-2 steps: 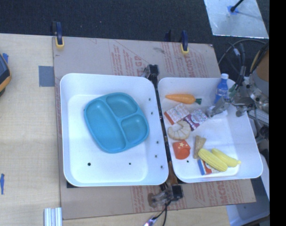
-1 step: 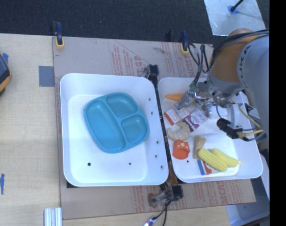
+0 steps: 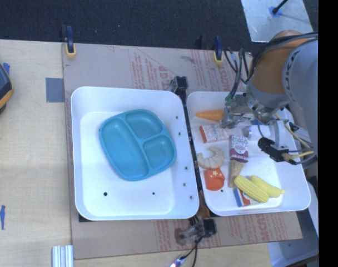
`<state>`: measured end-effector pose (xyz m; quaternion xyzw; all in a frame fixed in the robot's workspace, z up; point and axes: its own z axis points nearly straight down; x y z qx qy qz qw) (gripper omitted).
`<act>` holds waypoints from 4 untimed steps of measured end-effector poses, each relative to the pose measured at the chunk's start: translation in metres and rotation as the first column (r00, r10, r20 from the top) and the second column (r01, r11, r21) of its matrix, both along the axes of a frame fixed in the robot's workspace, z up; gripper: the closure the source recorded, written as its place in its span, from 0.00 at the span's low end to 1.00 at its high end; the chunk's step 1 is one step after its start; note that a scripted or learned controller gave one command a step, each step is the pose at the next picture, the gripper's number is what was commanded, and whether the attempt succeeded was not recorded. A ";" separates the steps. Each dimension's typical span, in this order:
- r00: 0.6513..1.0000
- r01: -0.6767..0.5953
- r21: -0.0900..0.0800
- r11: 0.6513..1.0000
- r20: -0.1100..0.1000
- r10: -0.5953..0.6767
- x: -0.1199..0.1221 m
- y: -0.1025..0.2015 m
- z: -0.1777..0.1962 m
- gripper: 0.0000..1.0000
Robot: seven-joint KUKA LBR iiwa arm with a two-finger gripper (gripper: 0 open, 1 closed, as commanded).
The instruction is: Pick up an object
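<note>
Two white bins sit side by side on my bench. My gripper [image 3: 234, 117] hangs low over the far end of the right bin [image 3: 296, 203], next to the orange carrot [image 3: 210, 115]. I cannot tell what state it is in, because my own arm hides it from above. Close by lies a small red and white packet [image 3: 214, 133]. Next to that is a dark red wrapper [image 3: 239, 148]. Nearer the front I see a pale shrimp [image 3: 212, 159], a red tomato piece [image 3: 214, 179], a tan cone [image 3: 234, 172] and a yellow corn cob [image 3: 258, 187]. The corn rests on a blue and red thing that I cannot make out. The left bin [image 3: 87, 149] holds a blue plate [image 3: 137, 144] with three sections.
</note>
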<state>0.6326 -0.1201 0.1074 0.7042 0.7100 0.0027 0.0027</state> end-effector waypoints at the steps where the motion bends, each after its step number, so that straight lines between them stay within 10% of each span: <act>1: 1.000 0.000 0.000 1.000 -0.001 0.000 0.000 0.000 0.000 0.00; 4: 1.000 0.004 -0.003 1.000 -0.003 -0.004 -0.038 0.021 -0.013 0.00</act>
